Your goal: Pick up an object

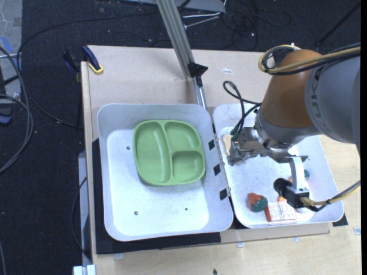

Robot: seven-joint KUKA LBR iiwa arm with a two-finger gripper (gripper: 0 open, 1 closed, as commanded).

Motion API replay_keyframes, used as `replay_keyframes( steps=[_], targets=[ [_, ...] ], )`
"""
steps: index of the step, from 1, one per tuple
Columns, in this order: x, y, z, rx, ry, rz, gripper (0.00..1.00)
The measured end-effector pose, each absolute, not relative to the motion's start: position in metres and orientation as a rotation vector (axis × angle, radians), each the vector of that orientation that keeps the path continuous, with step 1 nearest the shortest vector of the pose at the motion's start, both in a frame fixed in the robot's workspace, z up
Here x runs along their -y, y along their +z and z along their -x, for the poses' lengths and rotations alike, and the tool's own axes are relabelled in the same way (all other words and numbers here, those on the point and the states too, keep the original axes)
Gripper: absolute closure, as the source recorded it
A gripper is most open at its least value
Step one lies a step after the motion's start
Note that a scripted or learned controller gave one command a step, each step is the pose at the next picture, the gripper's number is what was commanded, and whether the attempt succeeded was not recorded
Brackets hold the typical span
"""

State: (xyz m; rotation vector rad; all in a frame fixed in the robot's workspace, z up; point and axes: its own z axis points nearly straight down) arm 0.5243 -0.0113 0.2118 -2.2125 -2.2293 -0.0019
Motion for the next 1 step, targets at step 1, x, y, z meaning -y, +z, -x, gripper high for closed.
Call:
replay_keyframes(
  steps=[1],
  targets=[
    [-0.0472,0.2233,-0.5435,2.231,-0.005,2.213,1.0]
  ],
)
